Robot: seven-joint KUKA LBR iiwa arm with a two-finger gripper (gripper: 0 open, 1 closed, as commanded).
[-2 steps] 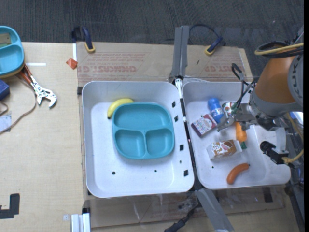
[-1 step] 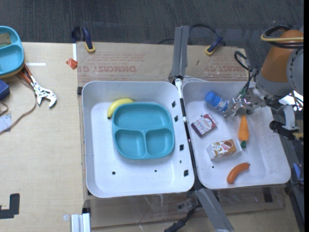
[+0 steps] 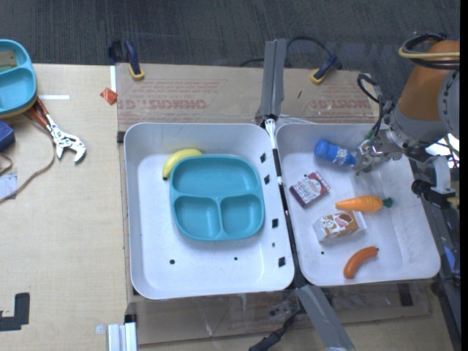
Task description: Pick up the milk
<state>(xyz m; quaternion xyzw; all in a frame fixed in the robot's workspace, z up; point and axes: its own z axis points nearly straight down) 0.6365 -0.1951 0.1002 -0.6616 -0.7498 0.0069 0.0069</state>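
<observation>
A small white and brown milk carton (image 3: 340, 226) lies on its side in the right bin (image 3: 409, 262), near its middle. My gripper (image 3: 368, 156) hangs low at the back of that bin, to the upper right of the carton and well apart from it. It is right beside the cap end of a blue bottle (image 3: 331, 153). Nothing shows in its grasp.
A maroon carton (image 3: 309, 189), a carrot (image 3: 361, 204) and an orange sausage (image 3: 360, 261) lie around the milk. The left bin (image 3: 146, 269) holds a teal divided plate (image 3: 217, 198) and a banana (image 3: 178, 159). A wrench (image 3: 64, 142) lies on the bench at left.
</observation>
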